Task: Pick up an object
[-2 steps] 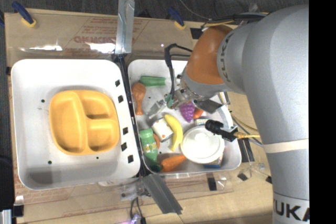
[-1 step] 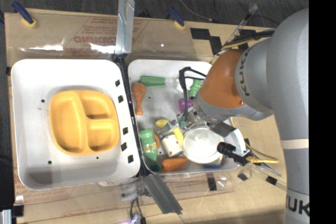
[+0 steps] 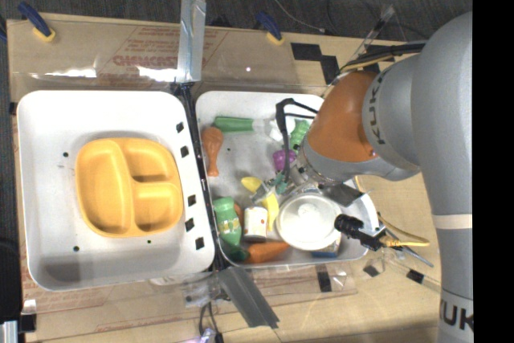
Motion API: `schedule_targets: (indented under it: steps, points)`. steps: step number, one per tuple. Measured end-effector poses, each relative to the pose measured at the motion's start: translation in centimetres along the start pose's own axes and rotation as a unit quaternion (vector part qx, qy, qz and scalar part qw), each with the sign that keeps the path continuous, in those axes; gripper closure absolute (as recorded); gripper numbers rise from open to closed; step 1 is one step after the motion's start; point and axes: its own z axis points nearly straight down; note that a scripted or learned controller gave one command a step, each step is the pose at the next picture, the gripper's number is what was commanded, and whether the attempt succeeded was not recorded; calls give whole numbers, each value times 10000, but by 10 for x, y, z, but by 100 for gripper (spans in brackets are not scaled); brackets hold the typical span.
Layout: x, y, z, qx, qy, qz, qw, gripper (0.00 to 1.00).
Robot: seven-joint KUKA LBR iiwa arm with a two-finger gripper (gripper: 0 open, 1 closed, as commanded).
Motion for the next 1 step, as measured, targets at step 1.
schedule_targets:
  steps: [1]
  points:
    - [-25, 26, -142, -44, -40, -869, 9962, 100]
